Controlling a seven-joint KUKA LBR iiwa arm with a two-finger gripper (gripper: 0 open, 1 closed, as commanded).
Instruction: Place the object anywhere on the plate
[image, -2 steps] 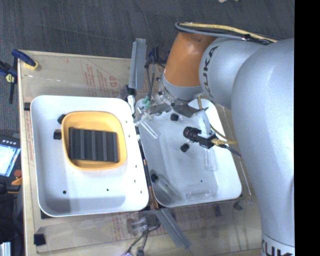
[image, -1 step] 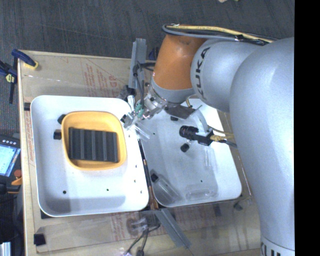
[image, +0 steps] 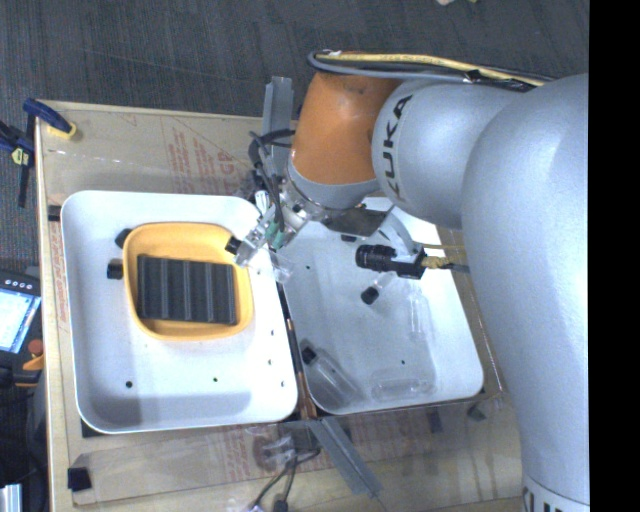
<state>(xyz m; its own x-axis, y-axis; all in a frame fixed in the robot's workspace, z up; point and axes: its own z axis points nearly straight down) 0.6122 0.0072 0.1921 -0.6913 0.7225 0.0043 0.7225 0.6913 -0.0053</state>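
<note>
A yellow plate (image: 160, 240) with a dark ribbed centre lies in the left bin (image: 150, 400). My gripper (image: 258, 240) hangs at the plate's upper right corner, above the divide between the two bins. A small dark bit (image: 236, 245) shows at its tip against the plate's rim; I cannot tell whether it is held. In the right bin (image: 450, 370) lie pale see-through pieces: one near the front left corner (image: 326, 378), one at the front (image: 405, 383), and a slim one (image: 416, 316) further back. A small dark piece (image: 370, 294) lies mid-bin.
The arm's orange band and grey body cover the back and right of the right bin. A blue-handled tool (image: 48, 116) lies on the bench at the back left. A device with a screen (image: 15, 318) sits off the left edge.
</note>
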